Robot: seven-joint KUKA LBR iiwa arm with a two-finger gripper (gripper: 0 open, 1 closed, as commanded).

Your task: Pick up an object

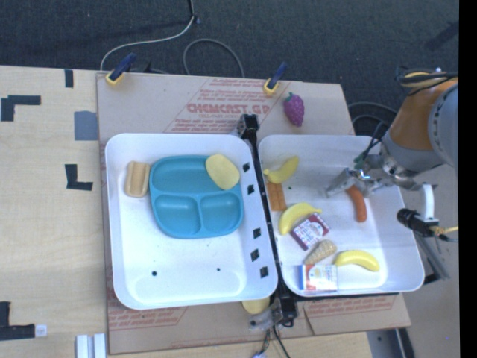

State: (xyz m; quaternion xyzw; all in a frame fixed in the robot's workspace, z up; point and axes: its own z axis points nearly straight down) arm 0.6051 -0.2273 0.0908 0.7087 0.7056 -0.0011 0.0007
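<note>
The gripper (349, 183) hangs low over the right bin (402, 274), its fingers spread apart with nothing between them. Just at its four o'clock lies an orange sausage (359, 203), touching the bin floor. Its long axis runs roughly from twelve to six o'clock, tilted slightly. I'd say the arm should shift toward four o'clock, centre over the sausage's middle and close across its narrow width. A yellow banana (357, 259) lies farther off at six o'clock.
</note>
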